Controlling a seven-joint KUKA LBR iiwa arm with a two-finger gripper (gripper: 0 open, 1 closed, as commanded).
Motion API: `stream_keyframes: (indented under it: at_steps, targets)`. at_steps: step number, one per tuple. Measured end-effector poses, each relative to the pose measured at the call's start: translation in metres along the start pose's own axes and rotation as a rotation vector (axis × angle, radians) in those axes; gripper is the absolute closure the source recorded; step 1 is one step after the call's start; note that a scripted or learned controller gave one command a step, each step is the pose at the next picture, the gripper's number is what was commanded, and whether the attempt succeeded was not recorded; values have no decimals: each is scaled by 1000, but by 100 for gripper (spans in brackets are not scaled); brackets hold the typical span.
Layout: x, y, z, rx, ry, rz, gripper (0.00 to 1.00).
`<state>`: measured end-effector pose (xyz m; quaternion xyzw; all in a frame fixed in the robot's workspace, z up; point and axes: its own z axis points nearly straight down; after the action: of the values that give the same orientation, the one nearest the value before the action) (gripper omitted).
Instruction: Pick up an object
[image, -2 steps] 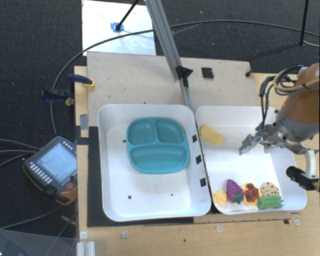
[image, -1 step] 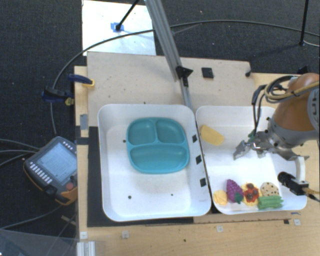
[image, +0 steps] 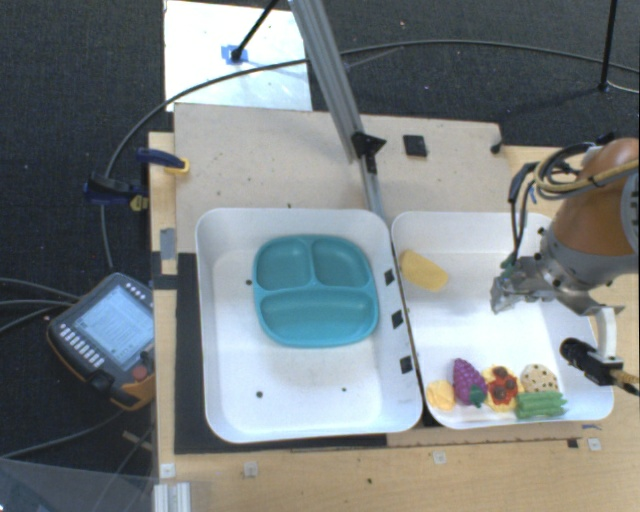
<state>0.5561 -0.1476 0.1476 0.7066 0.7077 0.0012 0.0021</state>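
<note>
**benchwatcher:** So where's everything sitting? The gripper (image: 510, 292) is at the right of the frame, over the right bin (image: 470, 238), hanging above a bare patch of its floor. Honestly can't tell what state the gripper's in, it's just a dark grey blob from this angle.

**pixelpete:** Nothing visibly in it from what I see. The toy food is lined up along the bin's lower edge: a yellow piece (image: 440, 395), purple grapes (image: 467, 381), a red and yellow pizza-looking thing (image: 500, 386), a cookie (image: 539, 378) and green beans (image: 541, 404). A separate yellow wedge (image: 424, 270) lies alone near the bin's upper left corner, well apart from the gripper.

**benchwatcher:** Left bin (image: 230, 400) has a teal divided plate (image: 315, 292). Any readable writing?

**pixelpete:** Nope. The pendant (image: 105, 335) at lower left has a lit screen, but it's too small to read.
</note>
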Motion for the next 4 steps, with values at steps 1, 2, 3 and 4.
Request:
stream_keyframes:
  at_steps: [1, 2, 3, 4]
  targets:
    - [-2, 9, -62, -4, -1, -4, 100]
    - [-2, 10, -53, 2, 0, -3, 100]
    - [54, 6, -66, 2, 4, -9, 100]
    - [111, 2, -78, 2, 4, -10, 100]
